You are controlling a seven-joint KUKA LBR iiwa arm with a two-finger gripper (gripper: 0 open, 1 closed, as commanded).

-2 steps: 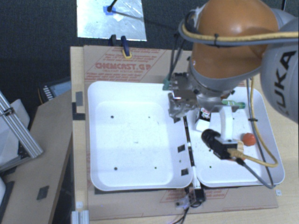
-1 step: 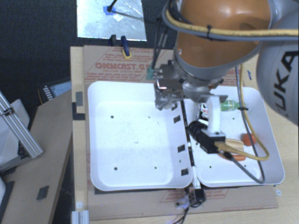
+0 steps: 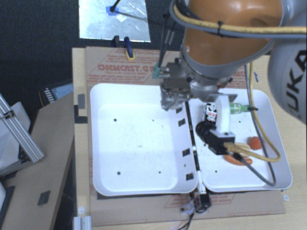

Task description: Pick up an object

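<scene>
The end effector [image 3: 171,98] hangs over the far end of the seam between the two bins, at the back rim of the left bin [image 3: 136,140]. Its metal body hides the tips, so I cannot tell whether it is open or closed, and nothing shows in its grasp. The arm [image 3: 225,28] comes in from the right and stands almost straight down, its orange band bulking over the wrist, which suits a drop from above.

The things to pick all lie in the right bin [image 3: 268,176]: a small black-and-white piece [image 3: 210,112] just beside the seam, a green piece [image 3: 238,108] behind a white block, an orange ball [image 3: 254,142] and an orange flat piece [image 3: 236,160] nearer the front. A yellow cable [image 3: 261,143] loops down across that bin, likely slack left for the arm's travel.

Both bins sit on a sheet of cardboard [image 3: 125,63] on the table. Beyond, a dark floor carries a shiny metal plate [image 3: 114,12]; at left stand aluminium rails [image 3: 20,135].
</scene>
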